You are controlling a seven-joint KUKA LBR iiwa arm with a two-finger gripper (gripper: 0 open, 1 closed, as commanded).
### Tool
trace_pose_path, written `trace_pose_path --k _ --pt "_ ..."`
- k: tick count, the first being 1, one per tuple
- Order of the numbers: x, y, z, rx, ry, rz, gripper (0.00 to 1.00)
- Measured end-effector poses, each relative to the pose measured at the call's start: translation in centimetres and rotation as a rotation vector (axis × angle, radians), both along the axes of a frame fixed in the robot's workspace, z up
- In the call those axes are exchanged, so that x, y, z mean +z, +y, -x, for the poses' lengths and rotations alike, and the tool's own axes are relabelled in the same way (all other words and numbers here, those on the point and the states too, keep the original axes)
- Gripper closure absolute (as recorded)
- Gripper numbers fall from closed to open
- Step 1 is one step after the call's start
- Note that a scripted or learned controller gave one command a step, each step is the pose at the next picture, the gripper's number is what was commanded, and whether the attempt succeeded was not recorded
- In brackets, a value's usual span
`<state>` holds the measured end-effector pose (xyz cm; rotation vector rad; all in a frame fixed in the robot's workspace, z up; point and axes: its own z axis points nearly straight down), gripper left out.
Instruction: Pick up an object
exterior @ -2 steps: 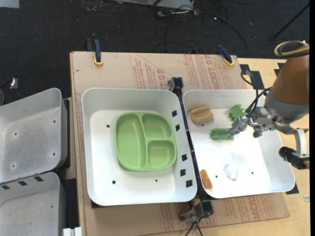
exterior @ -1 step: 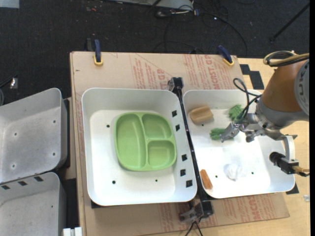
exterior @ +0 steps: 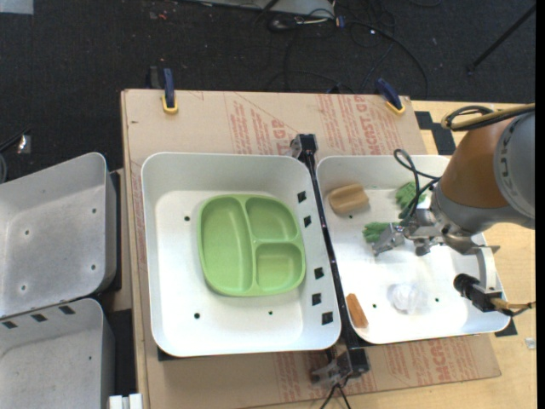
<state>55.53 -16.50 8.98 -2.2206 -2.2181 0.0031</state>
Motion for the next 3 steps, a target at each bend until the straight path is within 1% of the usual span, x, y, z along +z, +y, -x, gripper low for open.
trace_pose_path --k 1,2,3 --pt "1.3 0.0 -0.1 0.0 -0.004 0.001 1.0" --pt "5.6 -0.4 -0.6 0.003 -0.009 0.003 1.0" --pt "10.0 0.0 -1.0 0.004 -0.009 0.003 1.0"
